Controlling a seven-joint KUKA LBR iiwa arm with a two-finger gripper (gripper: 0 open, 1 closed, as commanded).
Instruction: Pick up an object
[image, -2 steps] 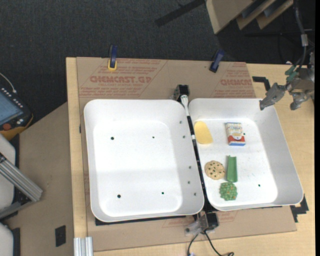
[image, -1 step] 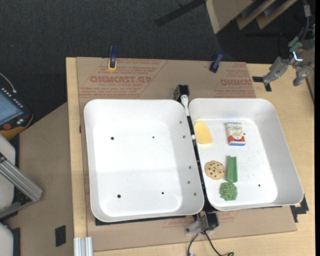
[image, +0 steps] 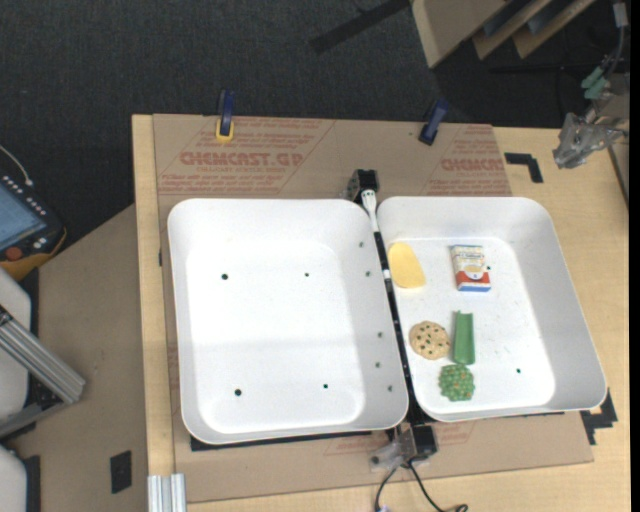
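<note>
Desk (image: 300, 150): cardboard sheet clamped flat, steadying two white bins. Right bin (image: 540, 300) holds a yellow block (image: 405, 266), small carton (image: 470, 268), cookie (image: 429, 340), green stick (image: 464, 337) and broccoli-like piece (image: 457, 382), all candidates for picking. Gripper (image: 585, 135): far right, width indeterminable.

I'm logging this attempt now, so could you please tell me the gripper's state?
Gripper: cannot be told; it sits above the bench's far right corner, away from the bins.
</note>
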